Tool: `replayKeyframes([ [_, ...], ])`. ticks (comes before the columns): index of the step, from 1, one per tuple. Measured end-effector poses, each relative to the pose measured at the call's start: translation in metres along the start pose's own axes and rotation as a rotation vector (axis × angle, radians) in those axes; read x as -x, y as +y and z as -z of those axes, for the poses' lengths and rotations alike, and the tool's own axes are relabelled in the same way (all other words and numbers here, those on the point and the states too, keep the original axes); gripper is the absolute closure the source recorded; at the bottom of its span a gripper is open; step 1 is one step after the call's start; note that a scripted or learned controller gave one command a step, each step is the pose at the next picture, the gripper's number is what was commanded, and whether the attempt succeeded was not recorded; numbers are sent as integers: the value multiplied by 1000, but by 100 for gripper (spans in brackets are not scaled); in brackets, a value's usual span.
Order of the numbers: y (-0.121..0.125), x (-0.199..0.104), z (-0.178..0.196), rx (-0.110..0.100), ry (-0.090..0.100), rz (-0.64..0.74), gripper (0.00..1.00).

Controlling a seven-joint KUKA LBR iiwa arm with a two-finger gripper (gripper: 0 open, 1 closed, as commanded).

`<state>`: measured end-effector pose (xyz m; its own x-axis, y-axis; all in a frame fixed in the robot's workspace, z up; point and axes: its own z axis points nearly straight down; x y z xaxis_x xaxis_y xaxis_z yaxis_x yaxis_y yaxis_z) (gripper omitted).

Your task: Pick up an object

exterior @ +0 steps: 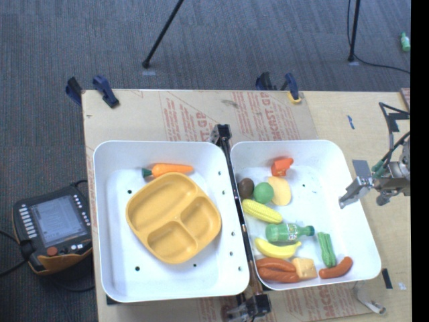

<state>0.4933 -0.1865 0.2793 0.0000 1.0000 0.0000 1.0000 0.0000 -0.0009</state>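
While a yellow divided plate [173, 217] fills the left bin [107, 180], toy food is piled in the right bin [335, 154]; the end effector [353, 192], its state not discernible, is held at that bin's right rim.

Yellow plate [173, 225], orange carrot [170, 170], green bottle [287, 233], white bins [107, 180].

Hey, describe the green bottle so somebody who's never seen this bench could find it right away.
Look at the right-hand white bin, the one crowded with toy food. Near its middle, the green bottle lies on its side, between the corn cob above it and the banana below. It is the only item with a label and a narrow neck, which points right.
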Motion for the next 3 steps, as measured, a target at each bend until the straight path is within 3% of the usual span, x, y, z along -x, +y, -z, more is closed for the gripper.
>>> replayKeyframes([
  [1,-18,0,-192,-3,3,-86,0],
  [2,-19,0,-183,-5,4,-91,100],
  [3,-18,-71,-71,-3,2,-289,100],
])
